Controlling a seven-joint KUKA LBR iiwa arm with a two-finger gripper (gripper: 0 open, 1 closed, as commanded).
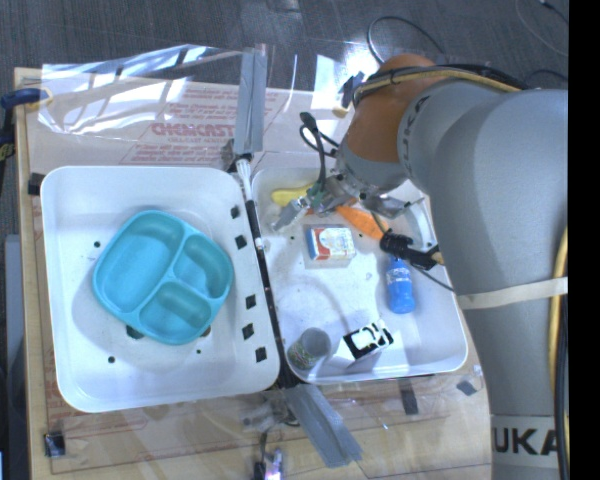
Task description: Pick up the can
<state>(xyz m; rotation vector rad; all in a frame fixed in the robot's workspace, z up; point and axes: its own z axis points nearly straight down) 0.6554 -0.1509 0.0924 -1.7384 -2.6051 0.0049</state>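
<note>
Grey can (309,347) at right bin's front edge, well apart from claw (318,203); claw's state unclear.

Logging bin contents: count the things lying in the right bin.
6: can at the near edge, black-and-white item beside it, blue bottle right, box mid, orange thing and yellow thing at the far end. The arm may hide more.

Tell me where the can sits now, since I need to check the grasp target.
The can stands in the right bin, near its front-left corner, just left of a black-and-white object and well below the gripper.
</note>
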